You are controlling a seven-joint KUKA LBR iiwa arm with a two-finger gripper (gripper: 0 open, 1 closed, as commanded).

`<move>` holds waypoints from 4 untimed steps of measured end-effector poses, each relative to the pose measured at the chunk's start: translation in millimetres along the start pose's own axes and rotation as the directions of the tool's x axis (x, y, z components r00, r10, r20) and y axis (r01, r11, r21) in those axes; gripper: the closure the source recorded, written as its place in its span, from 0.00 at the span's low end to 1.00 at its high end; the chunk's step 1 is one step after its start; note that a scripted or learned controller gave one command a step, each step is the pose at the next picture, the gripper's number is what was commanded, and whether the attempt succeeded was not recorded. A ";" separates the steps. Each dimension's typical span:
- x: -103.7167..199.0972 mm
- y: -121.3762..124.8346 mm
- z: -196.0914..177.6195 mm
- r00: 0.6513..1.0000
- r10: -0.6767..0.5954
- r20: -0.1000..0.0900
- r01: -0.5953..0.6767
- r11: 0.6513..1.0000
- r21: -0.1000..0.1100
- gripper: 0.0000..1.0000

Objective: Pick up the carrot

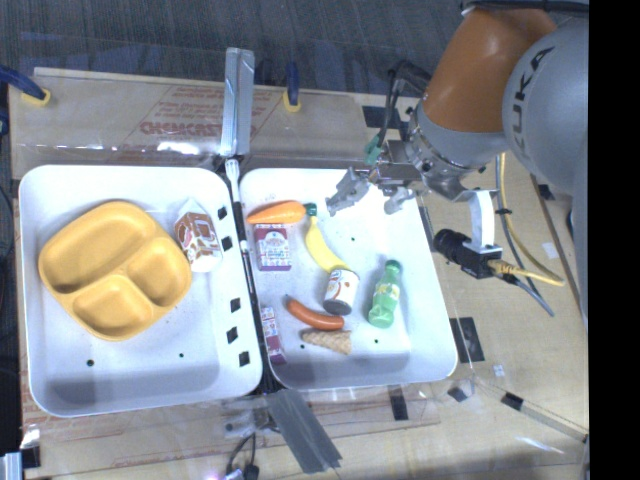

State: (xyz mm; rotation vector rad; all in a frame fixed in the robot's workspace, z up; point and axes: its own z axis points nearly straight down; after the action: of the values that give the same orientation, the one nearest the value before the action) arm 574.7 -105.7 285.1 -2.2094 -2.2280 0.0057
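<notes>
The carrot, orange with a small green tip, lies at the far left corner of the right bin, close to the divider. My gripper hangs over the bin's far edge, to the right of the carrot and apart from it. Its two fingers are spread open with nothing between them.
In the right bin lie a red packet, a banana, a small can, a green bottle, a sausage and a cone. The left bin holds a yellow sectioned plate and a wrapped snack.
</notes>
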 end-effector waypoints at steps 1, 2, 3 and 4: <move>0.5 0.3 -9.7 1.000 -0.005 0.000 0.005 1.000 0.002 1.00; 0.5 0.3 -9.7 1.000 -0.005 0.001 0.005 1.000 0.002 0.00; 16.0 57.0 11.2 0.997 -0.079 0.001 0.079 0.997 -0.003 0.00; 10.9 82.3 133.7 0.992 -0.129 0.002 0.129 0.992 0.000 0.00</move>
State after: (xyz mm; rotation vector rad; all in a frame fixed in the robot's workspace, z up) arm 656.1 -94.1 150.9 -2.0614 -2.3667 0.0070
